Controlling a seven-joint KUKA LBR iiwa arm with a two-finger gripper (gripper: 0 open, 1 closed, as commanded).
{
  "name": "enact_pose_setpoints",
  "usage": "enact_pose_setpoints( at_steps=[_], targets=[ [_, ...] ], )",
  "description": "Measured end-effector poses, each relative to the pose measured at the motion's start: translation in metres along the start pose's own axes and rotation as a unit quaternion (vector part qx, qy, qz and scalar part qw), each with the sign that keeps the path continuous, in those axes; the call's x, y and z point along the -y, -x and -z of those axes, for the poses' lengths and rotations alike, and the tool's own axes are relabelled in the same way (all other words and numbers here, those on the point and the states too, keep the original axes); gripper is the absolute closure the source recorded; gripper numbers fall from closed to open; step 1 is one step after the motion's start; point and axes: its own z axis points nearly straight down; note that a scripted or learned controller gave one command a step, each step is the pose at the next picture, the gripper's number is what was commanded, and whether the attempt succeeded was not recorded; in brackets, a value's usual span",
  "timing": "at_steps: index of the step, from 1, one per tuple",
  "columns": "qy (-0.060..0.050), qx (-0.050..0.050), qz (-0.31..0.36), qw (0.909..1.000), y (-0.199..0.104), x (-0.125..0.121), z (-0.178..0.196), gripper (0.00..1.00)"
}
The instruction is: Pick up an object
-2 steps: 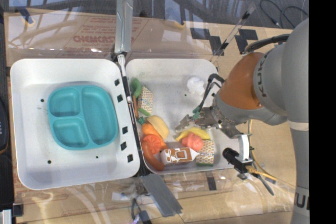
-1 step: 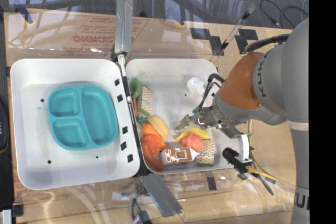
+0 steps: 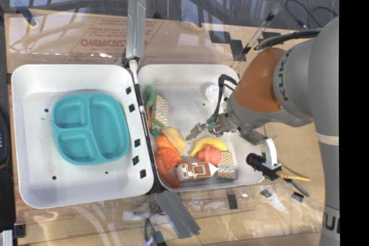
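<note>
While the gripper [image 3: 203, 128] hangs open and holds nothing just above the banana [image 3: 209, 144] near the right bin's [image 3: 190, 75] front edge, nothing is lifted; grasping remains.

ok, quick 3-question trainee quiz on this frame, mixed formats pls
1. True or false: the teal plastic divided tray lies in the left white bin.
2. Which item lies closest to the gripper? A) yellow banana B) brown and white carton C) orange tomato-like toy
3. Fill in: the tray has ___ compartments.

Key:
1. True.
2. A. The banana lies just below the gripper in the right white bin; the carton and the orange toy lie nearer the bin's lower edge.
3. Three.
</note>
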Motion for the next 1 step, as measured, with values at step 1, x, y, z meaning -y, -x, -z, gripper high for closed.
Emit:
enact_pose_setpoints(
  at_steps=[1],
  targets=[
    [0.002,0.002,-0.066,0.9978,-0.0752,0.0349,-0.015,0.0]
  ],
)
